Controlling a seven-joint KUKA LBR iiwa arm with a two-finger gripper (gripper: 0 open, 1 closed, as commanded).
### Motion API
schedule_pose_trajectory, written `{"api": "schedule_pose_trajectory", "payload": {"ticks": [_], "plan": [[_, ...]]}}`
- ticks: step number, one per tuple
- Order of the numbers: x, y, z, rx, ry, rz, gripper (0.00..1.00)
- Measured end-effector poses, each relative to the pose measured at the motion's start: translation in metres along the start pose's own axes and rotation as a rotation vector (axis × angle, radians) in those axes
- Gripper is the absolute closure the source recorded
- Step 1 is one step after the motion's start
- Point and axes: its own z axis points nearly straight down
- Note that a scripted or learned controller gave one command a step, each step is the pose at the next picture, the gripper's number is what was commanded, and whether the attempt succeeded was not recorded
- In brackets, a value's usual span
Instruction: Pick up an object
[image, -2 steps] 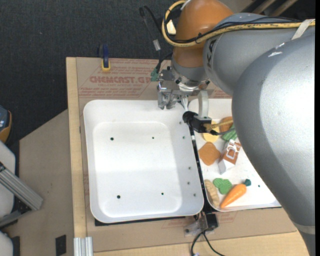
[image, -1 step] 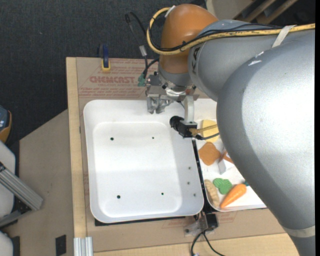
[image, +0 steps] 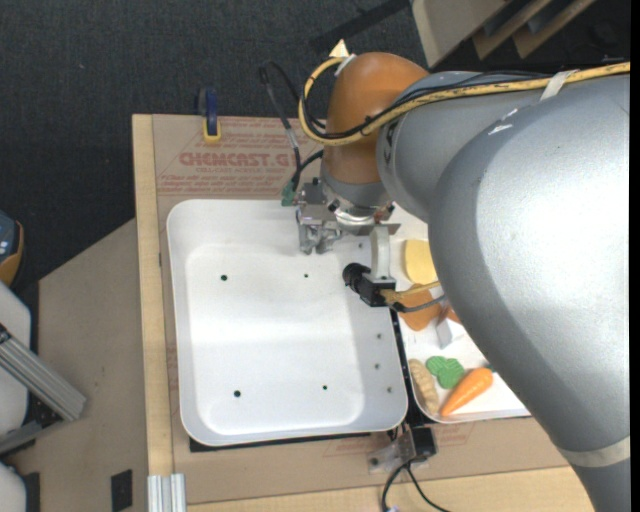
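Two bins on table; hand over left bin far edge, grip state cannot tell; carrot in right bin, near side; shift right, descend squarely over it

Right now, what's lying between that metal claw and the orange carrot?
In the camera view, from the gripper toward the carrot come bare white bin floor, the bins' rims, then a green toy right beside the carrot.
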Motion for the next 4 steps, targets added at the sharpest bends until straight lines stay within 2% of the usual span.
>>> {"api": "schedule_pose_trajectory", "payload": {"ticks": [2, 3, 4], "plan": [[0.001, 0.002, -0.024, -0.009, 0.001, -0.002, 1.00], [-0.021, -0.019, 0.036, 0.000, 0.000, 0.001, 1.00], [0.057, 0.022, -0.063, -0.020, 0.005, -0.008, 1.00]]}}
